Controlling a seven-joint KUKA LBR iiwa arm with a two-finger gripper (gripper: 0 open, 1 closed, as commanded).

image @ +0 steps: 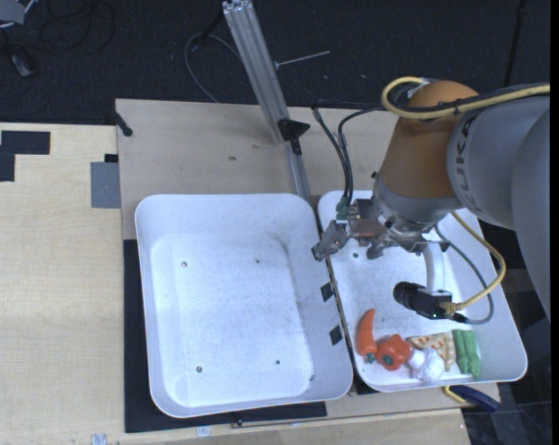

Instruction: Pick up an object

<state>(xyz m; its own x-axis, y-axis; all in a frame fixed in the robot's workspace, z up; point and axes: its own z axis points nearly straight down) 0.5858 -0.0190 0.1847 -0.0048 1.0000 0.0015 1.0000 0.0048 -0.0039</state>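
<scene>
Although I cannot tell whether the gripper (351, 236) is spread or closed, I log: gripper above the bins' seam; orange piece (366, 330) nearest, nearward of it in the stocked bin (376, 286); long axis roughly toward the tool.

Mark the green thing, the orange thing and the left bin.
Green thing (466, 350), camera view, its middle.
Orange thing (365, 329), camera view, its curved middle.
Left bin (223, 198), camera view, its far rim.
</scene>
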